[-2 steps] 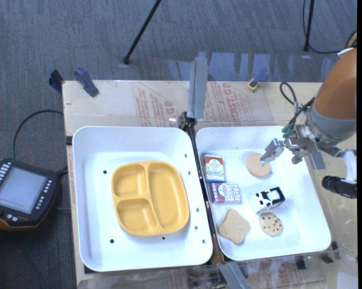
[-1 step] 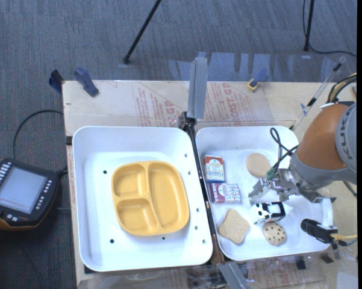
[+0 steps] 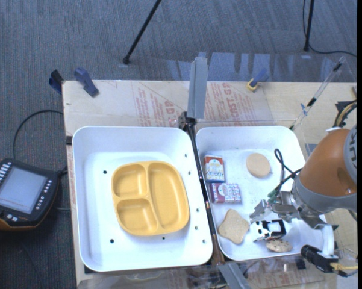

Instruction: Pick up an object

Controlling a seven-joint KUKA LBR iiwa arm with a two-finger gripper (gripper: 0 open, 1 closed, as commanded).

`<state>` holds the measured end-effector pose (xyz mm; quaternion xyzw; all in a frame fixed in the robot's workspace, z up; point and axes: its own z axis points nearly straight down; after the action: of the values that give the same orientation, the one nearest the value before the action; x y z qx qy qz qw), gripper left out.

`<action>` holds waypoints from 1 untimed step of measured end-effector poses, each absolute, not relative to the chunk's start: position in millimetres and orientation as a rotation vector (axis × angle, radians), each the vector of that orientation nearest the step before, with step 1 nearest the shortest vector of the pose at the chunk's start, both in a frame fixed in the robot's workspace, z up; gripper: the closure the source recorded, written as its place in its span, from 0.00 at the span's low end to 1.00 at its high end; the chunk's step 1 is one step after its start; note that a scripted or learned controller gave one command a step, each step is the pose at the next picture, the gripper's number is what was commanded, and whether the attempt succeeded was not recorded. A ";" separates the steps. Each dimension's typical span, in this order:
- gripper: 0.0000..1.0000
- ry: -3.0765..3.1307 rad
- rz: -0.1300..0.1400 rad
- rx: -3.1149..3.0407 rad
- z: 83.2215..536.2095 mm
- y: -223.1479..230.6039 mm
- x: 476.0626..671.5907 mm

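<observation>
well, from my seat i see the pincer point(image 3: 271, 220) low in the right bin point(image 3: 241, 138), hanging under the grey wrist with its orange band. how wide it stands i cannot tell: the metal parts blur together from this angle.

just under it, touching or nearly so, sits a small black-and-white object point(image 3: 268, 228), glossy and blocky. close below that lies a flat, pale tan piece with speckles point(image 3: 279, 245), rough-edged like a cookie. to the pincer's left is a slice of toast point(image 3: 233, 226), matte beige, squarish with rounded corners. up and left of it lie two small printed cartons: a red, flat box point(image 3: 226, 192) and, beyond it, a blue-edged box point(image 3: 214, 168). above the pincer rests a smooth tan round disc point(image 3: 258, 165).

well to its left, in the left bin point(image 3: 87, 161), sits a yellow plastic tray point(image 3: 149, 197) with three compartments and rounded corners.
</observation>
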<state>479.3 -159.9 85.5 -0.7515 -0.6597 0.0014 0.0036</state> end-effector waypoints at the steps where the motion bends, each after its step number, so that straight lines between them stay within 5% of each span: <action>1: 1.00 -2.057 0.006 -2.360 93.8 -161.1 478.3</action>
<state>478.3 -161.1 93.8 -0.7538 -0.6571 0.0019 0.0056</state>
